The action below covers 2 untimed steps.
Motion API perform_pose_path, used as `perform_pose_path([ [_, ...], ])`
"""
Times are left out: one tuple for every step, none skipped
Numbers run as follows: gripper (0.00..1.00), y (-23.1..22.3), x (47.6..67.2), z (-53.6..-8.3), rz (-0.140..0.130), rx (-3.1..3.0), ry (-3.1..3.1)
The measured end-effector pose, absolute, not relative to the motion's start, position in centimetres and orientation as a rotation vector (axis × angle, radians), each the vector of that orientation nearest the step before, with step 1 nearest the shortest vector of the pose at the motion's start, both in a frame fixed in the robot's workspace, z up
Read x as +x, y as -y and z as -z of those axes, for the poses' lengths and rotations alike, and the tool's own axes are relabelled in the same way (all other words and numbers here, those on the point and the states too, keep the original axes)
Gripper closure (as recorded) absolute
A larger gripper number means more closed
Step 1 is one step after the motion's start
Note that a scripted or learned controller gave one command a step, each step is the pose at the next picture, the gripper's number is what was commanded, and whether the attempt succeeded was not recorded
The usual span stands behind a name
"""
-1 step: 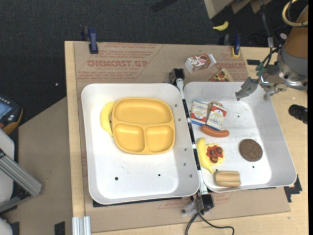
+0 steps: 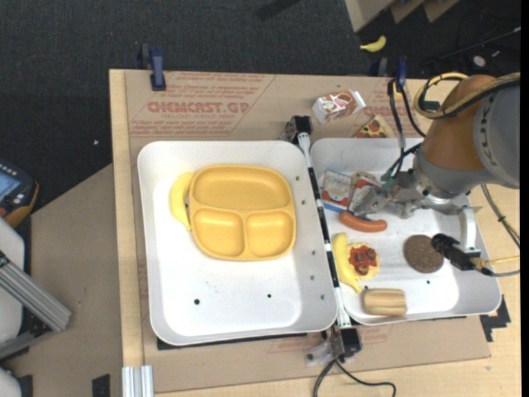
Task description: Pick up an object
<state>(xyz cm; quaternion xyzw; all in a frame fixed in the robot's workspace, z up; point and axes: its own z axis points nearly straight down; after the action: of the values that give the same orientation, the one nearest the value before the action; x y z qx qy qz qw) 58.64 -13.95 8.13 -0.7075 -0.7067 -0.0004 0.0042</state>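
We read this as the reaching stage of the pick, with nothing lifted yet. Our hand [image 2: 376,195] is down in the right bin [image 2: 488,284], low among the toy food at its upper left part. Its metal parts blur into the clutter, so we cannot tell how far open it is, nor whether anything sits in it.

The likeliest target is the red sausage [image 2: 364,221], which lies on the bin floor just below the hand and slightly to its left, seemingly near or touching it. A flat packet with red and blue print [image 2: 335,185] lies just to the hand's left. Further below are the small pizza slice [image 2: 363,258] beside a banana [image 2: 344,265], then a bread roll [image 2: 384,302]; a brown cookie [image 2: 423,254] lies below and to the right.

Well to the hand's left, the yellow divided tray [image 2: 243,211] rests in the left bin [image 2: 165,288], apart from the work.

So we judge the approach done; the closing on an object and the lift are both left, and no object has left the bin floor as far as we can see.
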Motion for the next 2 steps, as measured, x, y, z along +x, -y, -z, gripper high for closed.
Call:
perform_pose_path([
  [0.0, 10.5, 56.5, -8.5, 0.0, -2.216, 2.221],
  [0.0, 13.2, 63.2, -13.4, 0.008, -2.227, 2.231],
])
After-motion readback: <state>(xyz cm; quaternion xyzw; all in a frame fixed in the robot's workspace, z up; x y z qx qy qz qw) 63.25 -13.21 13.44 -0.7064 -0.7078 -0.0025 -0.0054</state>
